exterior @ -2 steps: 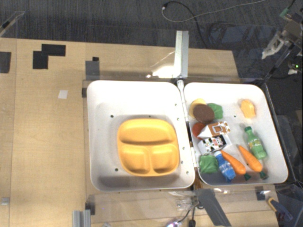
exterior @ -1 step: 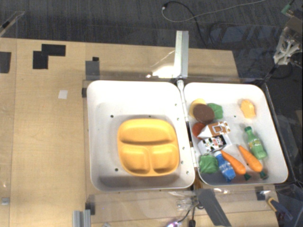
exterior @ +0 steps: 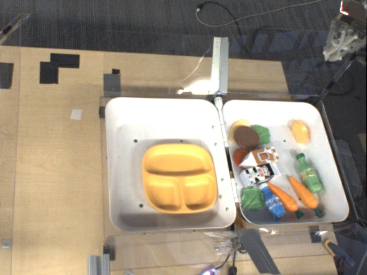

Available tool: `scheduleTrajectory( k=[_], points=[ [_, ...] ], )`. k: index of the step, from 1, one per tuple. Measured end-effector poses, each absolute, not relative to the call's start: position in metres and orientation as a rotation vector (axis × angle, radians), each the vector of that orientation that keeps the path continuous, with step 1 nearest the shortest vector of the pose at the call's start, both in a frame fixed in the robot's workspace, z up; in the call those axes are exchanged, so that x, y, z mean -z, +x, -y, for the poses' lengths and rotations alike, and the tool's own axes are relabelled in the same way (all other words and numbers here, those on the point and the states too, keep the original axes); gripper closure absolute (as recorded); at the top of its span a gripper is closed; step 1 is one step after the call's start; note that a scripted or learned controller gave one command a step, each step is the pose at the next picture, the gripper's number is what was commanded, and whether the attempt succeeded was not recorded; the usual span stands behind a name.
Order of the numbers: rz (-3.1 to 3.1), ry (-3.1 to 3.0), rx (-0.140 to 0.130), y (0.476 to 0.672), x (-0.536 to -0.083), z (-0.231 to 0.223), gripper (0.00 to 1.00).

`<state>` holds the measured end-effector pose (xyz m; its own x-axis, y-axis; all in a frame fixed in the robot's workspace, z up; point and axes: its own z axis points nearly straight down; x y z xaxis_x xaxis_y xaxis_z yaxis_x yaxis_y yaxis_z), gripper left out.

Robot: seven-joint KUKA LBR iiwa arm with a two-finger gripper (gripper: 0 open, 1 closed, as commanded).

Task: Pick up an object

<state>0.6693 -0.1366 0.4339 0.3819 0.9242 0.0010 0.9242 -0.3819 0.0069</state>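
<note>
Glossy yellow plastic tray, smooth white bins, wooden bench

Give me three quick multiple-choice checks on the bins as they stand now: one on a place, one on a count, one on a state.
1. Where is the yellow divided tray?
A. Left bin
B. Right bin
C. On the bench outside the bins

2. How many orange carrots lie in the right bin?
A. None
B. Two
C. Five

3. How is the green bottle resting?
A. Lying on its side
B. Standing on the tray
C. Hanging over the bin's rim

Answers: 1 A, the tray sits in the middle of the left bin. 2 B, two carrots lie side by side. 3 A, it lies flat on the bin floor.
</note>
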Motion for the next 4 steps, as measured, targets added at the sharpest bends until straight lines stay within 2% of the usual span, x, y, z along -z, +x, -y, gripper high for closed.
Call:
scheduleTrajectory(
  k=[1, 2, 3, 4],
  points=[
    [-1.512, 2.748, -0.006, 0.669, -0.433, 0.195, 1.0],
    [-1.629, 2.682, -0.006, 0.651, -0.437, 0.142, 1.0],
    [-1.493, 2.761, -0.005, 0.669, -0.436, 0.18, 1.0],
    [-1.503, 2.75, -0.011, 0.671, -0.449, 0.177, 1.0]
  ],
)
